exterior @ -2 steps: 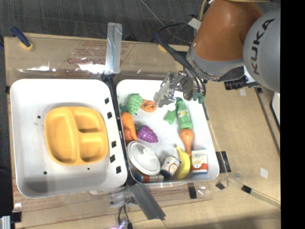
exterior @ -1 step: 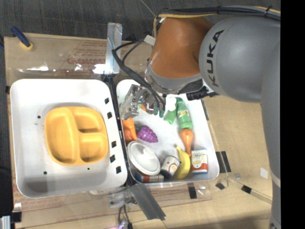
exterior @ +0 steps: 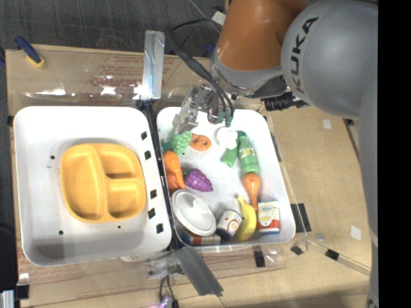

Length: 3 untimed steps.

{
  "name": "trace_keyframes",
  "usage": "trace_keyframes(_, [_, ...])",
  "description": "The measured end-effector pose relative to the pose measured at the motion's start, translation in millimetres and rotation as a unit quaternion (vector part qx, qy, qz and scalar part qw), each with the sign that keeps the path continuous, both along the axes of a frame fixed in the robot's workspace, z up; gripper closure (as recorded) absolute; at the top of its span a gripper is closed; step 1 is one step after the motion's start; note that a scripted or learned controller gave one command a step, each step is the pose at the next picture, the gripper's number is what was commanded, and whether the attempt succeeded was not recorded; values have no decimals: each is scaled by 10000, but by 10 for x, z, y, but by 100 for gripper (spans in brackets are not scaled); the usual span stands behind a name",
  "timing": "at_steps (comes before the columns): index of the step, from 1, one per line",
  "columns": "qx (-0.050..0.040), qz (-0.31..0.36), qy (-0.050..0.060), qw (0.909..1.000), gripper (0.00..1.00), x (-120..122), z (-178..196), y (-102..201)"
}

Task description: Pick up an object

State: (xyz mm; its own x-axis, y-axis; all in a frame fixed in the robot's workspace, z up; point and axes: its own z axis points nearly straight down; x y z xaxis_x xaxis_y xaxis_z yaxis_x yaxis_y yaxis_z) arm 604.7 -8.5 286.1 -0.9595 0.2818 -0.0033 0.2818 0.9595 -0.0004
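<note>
The arm reached in from the right, its orange band above the right bin [exterior: 277, 172]. The gripper [exterior: 186, 122] hung tilted over the bin's upper left corner — just above the green grapes [exterior: 182, 141]; I cannot tell how it was set.

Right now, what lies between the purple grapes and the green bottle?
In the camera view, only bare white bin floor lies between the purple grapes and the green bottle.

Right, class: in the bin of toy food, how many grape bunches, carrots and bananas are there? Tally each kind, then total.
Grape bunches: 2 (green bunch, purple bunch)
Carrots: 2 (left carrot, right carrot)
Bananas: 1 (banana)
Total: 5
</note>
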Motion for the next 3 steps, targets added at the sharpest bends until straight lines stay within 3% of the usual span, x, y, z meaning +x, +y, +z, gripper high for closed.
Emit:
trace_keyframes(1, [-2,1494,20,9888,100,-419,-496,-604])
trace_keyframes(2, [-11,1154,-25,9933,100,374,136,-714])
trace_keyframes(3, [-4,2657,19,9641,100,-197,-312,-1448])
